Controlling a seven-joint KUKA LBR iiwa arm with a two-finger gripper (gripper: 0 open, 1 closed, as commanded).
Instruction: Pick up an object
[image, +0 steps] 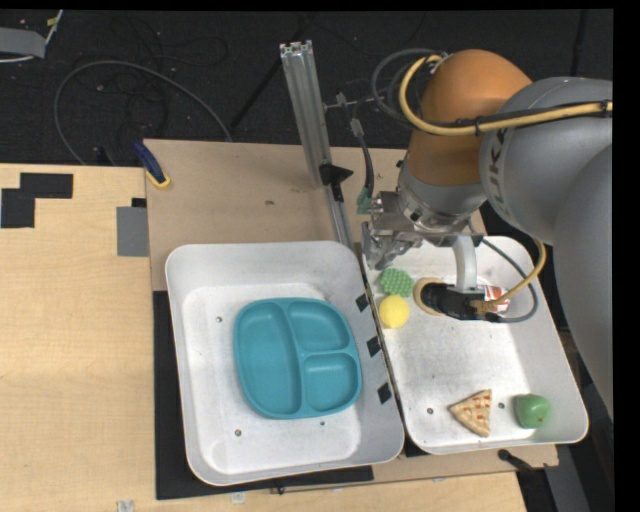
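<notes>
My gripper (388, 256) hangs over the far left corner of the right bin (520, 425), under the orange-banded wrist. Just below it lies a green knobbly thing (396, 280), and a yellow ball-like fruit (394, 313) touches that thing's near side. Nothing is seen between the gripper and the green thing. A pizza slice (473, 411) and a small green round thing (531, 409) lie near the bin's front right corner. A tan ring-shaped piece (427, 297) sits to the right of the fruit, partly hidden by the robot's gear.
The left bin (200, 440) holds a teal divided plate (296, 356) at its middle. An upright aluminium post (308, 130) stands behind the two bins, close to the gripper's left. The bulky grey arm covers the right bin's far right side.
</notes>
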